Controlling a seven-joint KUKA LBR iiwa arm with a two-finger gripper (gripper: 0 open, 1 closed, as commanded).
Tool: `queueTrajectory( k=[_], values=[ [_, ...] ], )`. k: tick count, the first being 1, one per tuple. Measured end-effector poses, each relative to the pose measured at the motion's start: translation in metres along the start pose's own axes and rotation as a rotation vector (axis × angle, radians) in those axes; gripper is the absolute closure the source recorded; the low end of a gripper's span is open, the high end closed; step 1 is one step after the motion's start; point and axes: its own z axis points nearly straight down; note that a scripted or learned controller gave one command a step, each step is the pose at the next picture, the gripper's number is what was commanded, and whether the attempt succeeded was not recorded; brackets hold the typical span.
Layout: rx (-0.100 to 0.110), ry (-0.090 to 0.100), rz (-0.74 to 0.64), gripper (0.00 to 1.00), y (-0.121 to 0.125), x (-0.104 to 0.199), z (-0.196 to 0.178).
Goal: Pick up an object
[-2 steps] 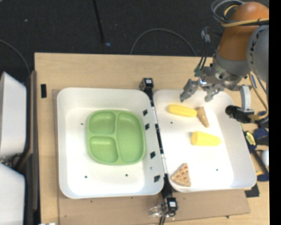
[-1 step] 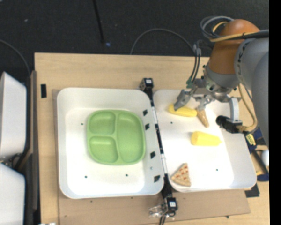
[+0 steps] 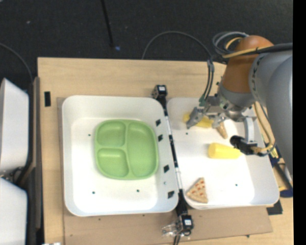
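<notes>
My gripper (image 3: 206,119) is low over the back left of the right bin (image 3: 255,188), under the grey arm with its orange band. It is open, and its two fingers (image 3: 194,119) stand spread on either side of a small yellow piece (image 3: 203,122) lying on the bin floor. A tan piece (image 3: 222,131) lies just to the right of the fingers. A larger yellow block (image 3: 224,151) rests mid-bin, apart from the gripper. A pizza-slice toy (image 3: 198,190) lies at the bin's front left corner.
The left bin (image 3: 76,188) holds a green divided plate (image 3: 126,148). A divider with black clips (image 3: 169,152) runs between the bins. Cables and a black fitting (image 3: 245,144) hang off the arm at the right bin's right side.
</notes>
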Motion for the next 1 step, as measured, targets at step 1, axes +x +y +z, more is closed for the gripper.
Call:
queueTrajectory(
  k=[1],
  values=[
    [-0.008, 0.0, 0.001, 1.0, 0.002, -0.0006, -0.0145]
  ],
)
